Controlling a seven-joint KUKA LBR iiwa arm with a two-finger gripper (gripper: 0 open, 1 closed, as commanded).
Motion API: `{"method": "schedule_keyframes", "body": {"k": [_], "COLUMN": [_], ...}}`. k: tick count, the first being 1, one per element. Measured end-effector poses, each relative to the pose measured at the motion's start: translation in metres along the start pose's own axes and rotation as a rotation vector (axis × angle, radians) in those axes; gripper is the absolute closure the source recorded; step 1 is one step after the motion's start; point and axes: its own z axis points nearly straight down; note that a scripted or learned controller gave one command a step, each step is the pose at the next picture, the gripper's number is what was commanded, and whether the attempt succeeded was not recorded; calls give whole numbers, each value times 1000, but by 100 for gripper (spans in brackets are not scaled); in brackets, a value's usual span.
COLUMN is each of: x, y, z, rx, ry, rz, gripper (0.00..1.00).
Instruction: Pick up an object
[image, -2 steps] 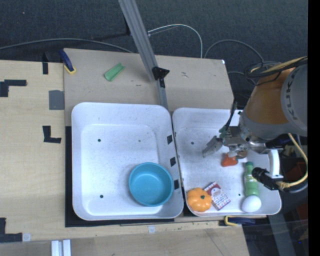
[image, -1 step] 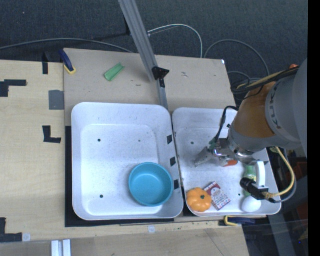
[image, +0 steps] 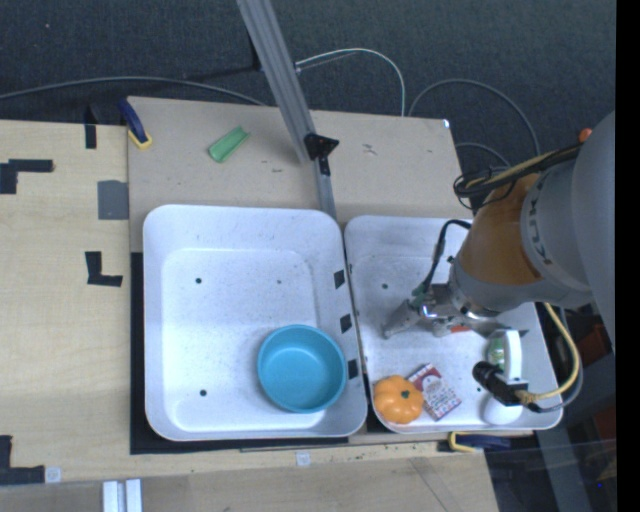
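Sitting at the right bin's near edge, the orange pumpkin touches a red-and-white packet. My pincer hangs above bare floor beyond them, released, grasping nothing. A blue bowl occupies the left bin.

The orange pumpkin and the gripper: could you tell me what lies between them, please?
Bare white floor of the right bin separates the gripper from the orange pumpkin in the camera view.

Blue bowl: upright, left bin, near corner.
Orange pumpkin: right bin, near edge.
Red-white packet: beside pumpkin.
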Motion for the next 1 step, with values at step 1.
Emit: {"method": "schedule_keyframes", "body": {"k": [1], "x": [1], "y": [0], "z": [-11], "rx": [1], "ry": [2], "rz": [-1], "gripper": [100]}}
